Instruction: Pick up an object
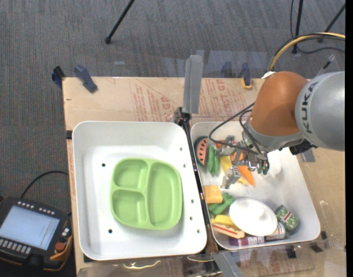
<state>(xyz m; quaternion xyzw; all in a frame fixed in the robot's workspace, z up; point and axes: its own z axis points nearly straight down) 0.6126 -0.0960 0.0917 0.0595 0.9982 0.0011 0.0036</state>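
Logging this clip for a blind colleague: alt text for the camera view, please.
The grey arm's gripper hangs low over the right bin, crowded with toy food and a white plate. The left bin holds a green divided tray.

The big grey arm (329, 111) is cut off at the right edge. The round white plate (252, 216) hides part of the toy food under it.

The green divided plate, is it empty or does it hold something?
Empty. The green divided plate lies in the left bin, and all three compartments show bare green.
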